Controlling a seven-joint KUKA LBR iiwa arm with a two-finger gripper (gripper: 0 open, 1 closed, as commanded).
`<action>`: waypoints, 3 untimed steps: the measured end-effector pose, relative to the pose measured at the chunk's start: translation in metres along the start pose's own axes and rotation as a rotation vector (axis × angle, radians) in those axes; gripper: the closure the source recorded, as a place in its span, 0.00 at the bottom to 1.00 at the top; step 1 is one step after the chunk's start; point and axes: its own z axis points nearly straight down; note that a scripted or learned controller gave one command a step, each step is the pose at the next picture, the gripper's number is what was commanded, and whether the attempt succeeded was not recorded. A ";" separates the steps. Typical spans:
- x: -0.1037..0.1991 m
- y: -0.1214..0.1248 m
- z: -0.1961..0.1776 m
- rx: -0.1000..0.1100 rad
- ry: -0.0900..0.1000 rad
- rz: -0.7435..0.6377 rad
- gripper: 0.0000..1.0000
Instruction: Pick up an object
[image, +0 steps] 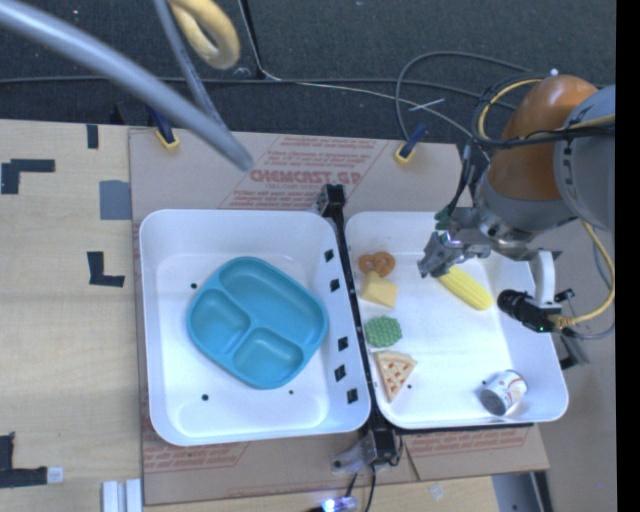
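White bins: two shallow plastic trays side by side on a cardboard sheet; black divider (340, 300) between them taken as landmark.
Left bin (160, 300): just left of the divider; holds one blue sectioned plate (257, 320), lying tilted near the bin's middle.
Right bin (530, 380): just right of the divider; holds six items.
Pretzel (377, 264): brown, close to the divider, upper part of the right bin.
Cheese wedge (379, 292): pale yellow, just below the pretzel.
Green piece (383, 330): round, bumpy, below the cheese, near the divider.
Waffle slice (394, 373): orange triangle, lowest of the column beside the divider.
Corn cob (466, 287): yellow, lying slantwise, well right of the divider.
Can (502, 391): small, white and red, on its side, far lower corner from the divider.
Gripper (440, 258): over the right bin, at the corn's upper end; finger opening cannot be told, nothing seen held.
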 end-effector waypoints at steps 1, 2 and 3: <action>0.000 0.001 -0.038 0.001 0.001 -0.001 1.00; 0.051 0.006 -0.044 0.003 0.003 -0.006 1.00; 0.100 0.015 -0.042 0.005 0.002 -0.006 1.00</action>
